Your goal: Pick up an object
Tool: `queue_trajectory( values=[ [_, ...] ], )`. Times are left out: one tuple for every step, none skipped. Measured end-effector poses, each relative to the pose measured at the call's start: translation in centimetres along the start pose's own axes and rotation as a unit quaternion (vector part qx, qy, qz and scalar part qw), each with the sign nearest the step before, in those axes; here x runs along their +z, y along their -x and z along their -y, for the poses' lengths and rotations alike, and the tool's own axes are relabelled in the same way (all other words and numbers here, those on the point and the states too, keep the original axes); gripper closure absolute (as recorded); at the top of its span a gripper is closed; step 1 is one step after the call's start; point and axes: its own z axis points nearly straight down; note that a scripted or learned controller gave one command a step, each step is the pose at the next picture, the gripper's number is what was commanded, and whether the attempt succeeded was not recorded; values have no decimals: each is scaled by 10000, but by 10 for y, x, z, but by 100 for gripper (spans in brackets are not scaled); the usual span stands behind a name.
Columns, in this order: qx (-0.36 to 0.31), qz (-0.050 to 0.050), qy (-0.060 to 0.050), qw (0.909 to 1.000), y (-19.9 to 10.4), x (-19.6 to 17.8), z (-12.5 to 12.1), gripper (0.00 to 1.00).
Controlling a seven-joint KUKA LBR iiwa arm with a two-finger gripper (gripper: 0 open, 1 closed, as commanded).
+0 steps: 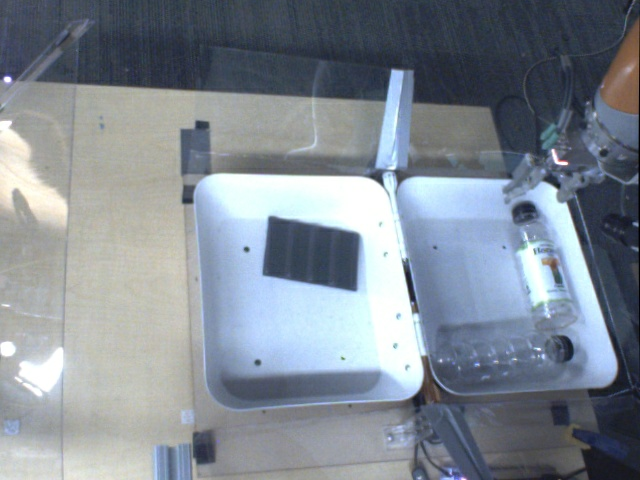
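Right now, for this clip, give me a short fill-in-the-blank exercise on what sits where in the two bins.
1. The dark flat pad lies in the ____ bin.
2. The labelled clear bottle lies along the right bin's ____ wall.
3. A second clear bottle lies along that bin's ____ wall.
4. The tool hovers at the right bin's far ____ corner.

Missing words: left; right; near; right

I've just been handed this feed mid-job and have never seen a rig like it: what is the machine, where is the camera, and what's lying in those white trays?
One fixed camera looks down at a slant on a wooden bench bearing two shallow white bins. The grey robot arm with an orange band reaches in from the right; its gripper hangs over the right bin's far right corner, holding nothing visible. That bin holds a clear plastic bottle with a dark cap along its right wall and a second clear bottle along its near wall. The left bin holds a flat dark rectangular pad.
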Motion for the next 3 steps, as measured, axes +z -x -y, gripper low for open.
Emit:
queue_trajectory(
  values=[
    [-650,6,2,9979,38,74,-7,0],
    [-1340,11,27,9910,37,170,-21,0],
    [-1353,15,66,9908,35,157,-24,100]
  ],
)
